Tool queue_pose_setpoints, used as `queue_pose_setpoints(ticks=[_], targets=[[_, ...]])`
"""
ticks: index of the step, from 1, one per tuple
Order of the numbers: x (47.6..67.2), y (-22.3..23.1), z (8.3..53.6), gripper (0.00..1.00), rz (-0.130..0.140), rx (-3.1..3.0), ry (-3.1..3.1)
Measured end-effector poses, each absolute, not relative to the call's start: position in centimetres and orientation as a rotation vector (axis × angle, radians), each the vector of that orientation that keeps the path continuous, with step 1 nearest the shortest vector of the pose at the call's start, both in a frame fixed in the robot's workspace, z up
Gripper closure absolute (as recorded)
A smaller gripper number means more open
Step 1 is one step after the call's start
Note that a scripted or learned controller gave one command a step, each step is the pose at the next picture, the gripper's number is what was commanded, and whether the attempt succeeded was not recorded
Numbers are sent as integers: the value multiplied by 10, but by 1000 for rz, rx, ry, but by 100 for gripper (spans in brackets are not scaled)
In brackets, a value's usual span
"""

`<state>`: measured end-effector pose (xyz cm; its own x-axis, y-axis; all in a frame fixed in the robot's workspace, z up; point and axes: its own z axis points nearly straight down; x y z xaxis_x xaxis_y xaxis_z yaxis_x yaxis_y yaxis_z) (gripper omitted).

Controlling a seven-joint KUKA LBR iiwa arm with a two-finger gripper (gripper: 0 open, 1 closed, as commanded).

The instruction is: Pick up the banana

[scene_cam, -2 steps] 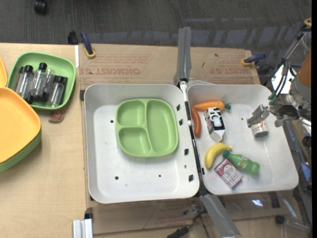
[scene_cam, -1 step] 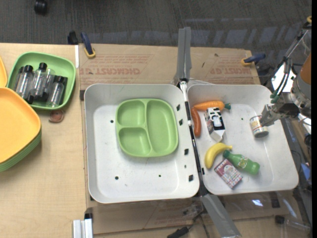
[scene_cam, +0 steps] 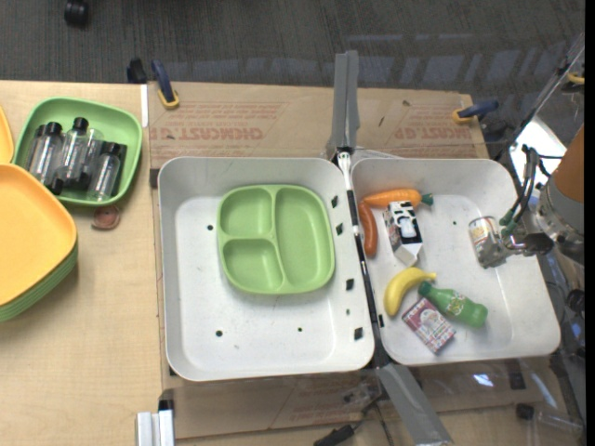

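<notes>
White plastic: two bins on the bench. The left bin (scene_cam: 186, 342) carries a green tray (scene_cam: 276, 238) at its centre. In the right bin (scene_cam: 521, 342), the carrot (scene_cam: 395, 197) lies at the far-left corner, the bottle (scene_cam: 456, 306) and the packet (scene_cam: 429, 325) near the front edge. The banana (scene_cam: 403, 289) lies just left of the bottle, towards the left wall. The gripper (scene_cam: 493, 242) hangs at the right edge; whether it is wide or narrow cannot be told. Judgement: the banana is light, soft, easily bruised, with smooth skin; grasp across mid-body
</notes>
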<state>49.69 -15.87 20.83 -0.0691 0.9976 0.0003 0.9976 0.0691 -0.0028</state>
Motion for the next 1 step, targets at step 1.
queue_pose_setpoints(ticks=[1], targets=[[478,-171,213,100,2,-2054,-2376]])
